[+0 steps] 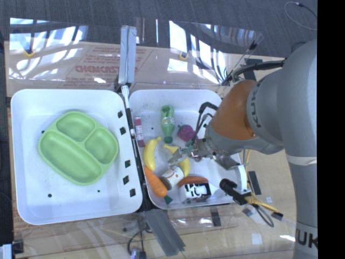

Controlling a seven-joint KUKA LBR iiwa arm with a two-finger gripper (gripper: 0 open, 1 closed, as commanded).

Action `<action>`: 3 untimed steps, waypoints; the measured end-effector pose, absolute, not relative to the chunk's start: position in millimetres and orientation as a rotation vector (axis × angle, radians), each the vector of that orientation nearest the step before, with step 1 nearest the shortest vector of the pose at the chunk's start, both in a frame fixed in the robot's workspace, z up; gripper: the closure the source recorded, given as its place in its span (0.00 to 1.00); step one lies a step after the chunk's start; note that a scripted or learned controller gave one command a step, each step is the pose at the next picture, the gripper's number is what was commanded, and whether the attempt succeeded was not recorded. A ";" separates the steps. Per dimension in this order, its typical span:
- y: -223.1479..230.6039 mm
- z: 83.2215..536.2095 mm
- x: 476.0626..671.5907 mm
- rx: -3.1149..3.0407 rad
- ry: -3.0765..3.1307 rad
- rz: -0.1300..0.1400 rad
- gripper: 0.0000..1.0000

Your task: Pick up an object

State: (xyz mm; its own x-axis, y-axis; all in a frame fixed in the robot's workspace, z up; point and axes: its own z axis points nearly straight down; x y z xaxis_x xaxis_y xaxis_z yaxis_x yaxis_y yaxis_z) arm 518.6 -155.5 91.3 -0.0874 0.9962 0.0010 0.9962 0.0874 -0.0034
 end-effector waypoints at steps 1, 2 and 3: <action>-155.7 101.1 519.1 -2.113 -2.320 0.004 1.00; -185.3 170.7 501.3 -2.147 -2.292 0.001 1.00; -167.2 205.0 521.2 -2.050 -2.378 0.002 1.00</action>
